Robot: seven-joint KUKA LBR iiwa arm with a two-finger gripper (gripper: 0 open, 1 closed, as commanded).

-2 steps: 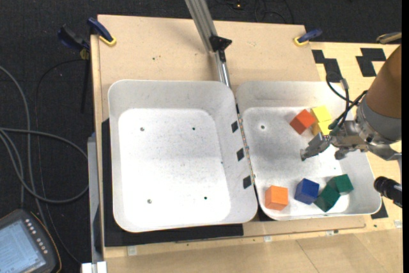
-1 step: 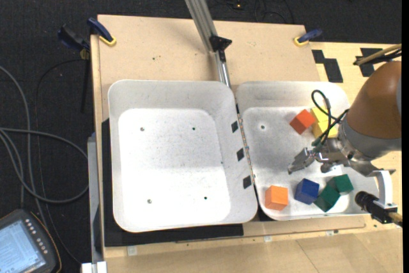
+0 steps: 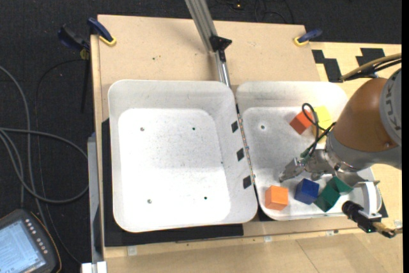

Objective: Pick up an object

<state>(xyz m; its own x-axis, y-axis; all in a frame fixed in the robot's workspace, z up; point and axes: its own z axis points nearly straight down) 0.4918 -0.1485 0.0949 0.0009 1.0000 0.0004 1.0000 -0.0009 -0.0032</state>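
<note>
Two orange blocks [image 3: 277, 197], no legible writing; fingers [image 3: 291, 171] state unclear.

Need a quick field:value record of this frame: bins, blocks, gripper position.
left bin: white, bare speckled floor
right bin: white, holds the blocks
orange blocks: one near front edge, one toward back
yellow block: beside the back orange one
blue block: front, right of orange
green block: right of blue
gripper: low over right bin, above the front blocks
grasp: none visible
</note>
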